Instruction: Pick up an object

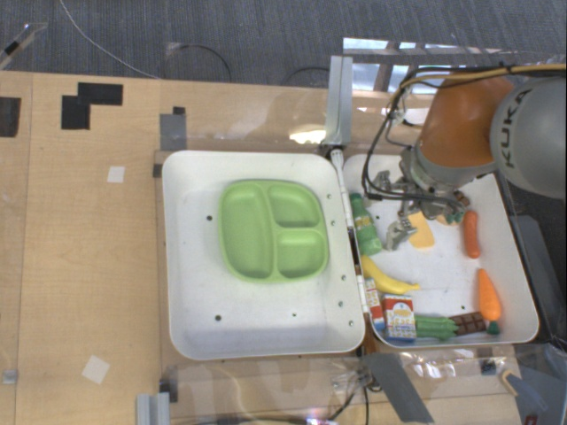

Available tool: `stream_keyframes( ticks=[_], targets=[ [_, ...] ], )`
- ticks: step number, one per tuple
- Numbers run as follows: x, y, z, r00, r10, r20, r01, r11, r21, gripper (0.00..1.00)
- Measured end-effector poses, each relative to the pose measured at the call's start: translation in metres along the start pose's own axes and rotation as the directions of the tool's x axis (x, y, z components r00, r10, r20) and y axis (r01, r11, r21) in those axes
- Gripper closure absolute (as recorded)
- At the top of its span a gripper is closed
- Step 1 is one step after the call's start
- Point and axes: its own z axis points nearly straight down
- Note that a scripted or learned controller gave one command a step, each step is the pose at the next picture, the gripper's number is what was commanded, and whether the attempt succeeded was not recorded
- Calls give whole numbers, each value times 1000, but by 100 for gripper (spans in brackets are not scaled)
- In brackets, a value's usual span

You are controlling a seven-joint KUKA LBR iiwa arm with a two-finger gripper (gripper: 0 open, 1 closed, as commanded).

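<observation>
Right now I see my gripper (pixel 400 232) low in the right bin (pixel 523 312), fingers slightly apart, holding nothing; the yellow cheese wedge (pixel 423 235) lies just beside it, toward the arm.

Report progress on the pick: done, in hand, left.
Done: the arm has reached into the right bin. In hand: the tool hovers low beside the yellow cheese wedge, nothing visibly between its fingers. Left: grasp and lift; banana, carrot and sausage lie untouched.
</observation>
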Motion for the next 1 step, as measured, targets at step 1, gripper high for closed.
stream_keyframes(
  ticks=[1],
  targets=[
    [-6, 0, -17, 1000, -3, 18, 3, 1000, 5, 100]
  ],
)
